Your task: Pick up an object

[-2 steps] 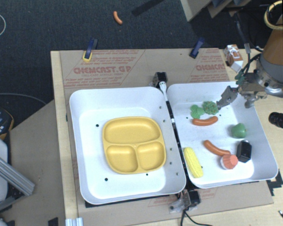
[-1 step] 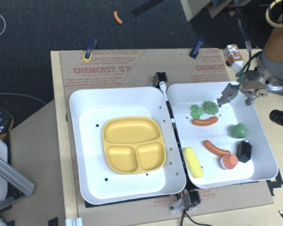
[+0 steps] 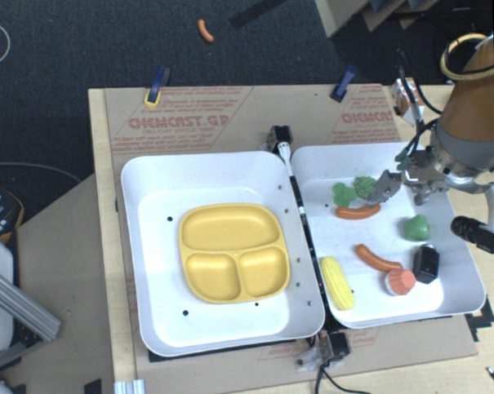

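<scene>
Reaching into right white bin (image 3: 472,292) | hand (image 3: 385,188) beside green plastic broccoli (image 3: 354,190), grip state cannot tell | next: descend, close on it

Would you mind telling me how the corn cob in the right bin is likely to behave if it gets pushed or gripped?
The corn cob looks rounded and elongated, so a sideways push would probably roll it. It lies beside the bin's left wall, which might stop it. Its glossy, plastic-looking surface suggests a light, stiff, somewhat slippery toy.
</scene>
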Controlling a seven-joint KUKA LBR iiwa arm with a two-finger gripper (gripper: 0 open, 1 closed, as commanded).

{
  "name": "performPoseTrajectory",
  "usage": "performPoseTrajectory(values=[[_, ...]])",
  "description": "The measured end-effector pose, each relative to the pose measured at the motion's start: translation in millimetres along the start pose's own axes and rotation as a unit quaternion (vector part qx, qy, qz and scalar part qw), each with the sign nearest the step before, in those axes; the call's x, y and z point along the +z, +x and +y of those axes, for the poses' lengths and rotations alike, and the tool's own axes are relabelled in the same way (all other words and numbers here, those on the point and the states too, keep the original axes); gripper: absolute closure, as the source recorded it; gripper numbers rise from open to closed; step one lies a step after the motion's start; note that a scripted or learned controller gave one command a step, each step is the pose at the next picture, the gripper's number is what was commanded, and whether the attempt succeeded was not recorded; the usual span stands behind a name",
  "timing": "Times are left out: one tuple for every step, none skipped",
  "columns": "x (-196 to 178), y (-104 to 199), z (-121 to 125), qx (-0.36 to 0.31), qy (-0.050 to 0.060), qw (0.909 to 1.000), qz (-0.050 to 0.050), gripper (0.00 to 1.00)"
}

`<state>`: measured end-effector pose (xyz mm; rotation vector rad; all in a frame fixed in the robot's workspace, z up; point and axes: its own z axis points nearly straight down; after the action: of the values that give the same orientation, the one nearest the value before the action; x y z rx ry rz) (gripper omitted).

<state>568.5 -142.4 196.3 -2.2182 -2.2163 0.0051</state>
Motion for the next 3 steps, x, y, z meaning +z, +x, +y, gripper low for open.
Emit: performPoseTrajectory(values=[[62, -2, 4, 0.000, 0.000, 1.0000, 0.000, 0.00], [115, -1, 3, 0.000, 0.000, 1.0000, 0.000, 0.00], [101, -2, 5, 0.000, -0.004, 1.0000, -0.001, 1.00]])
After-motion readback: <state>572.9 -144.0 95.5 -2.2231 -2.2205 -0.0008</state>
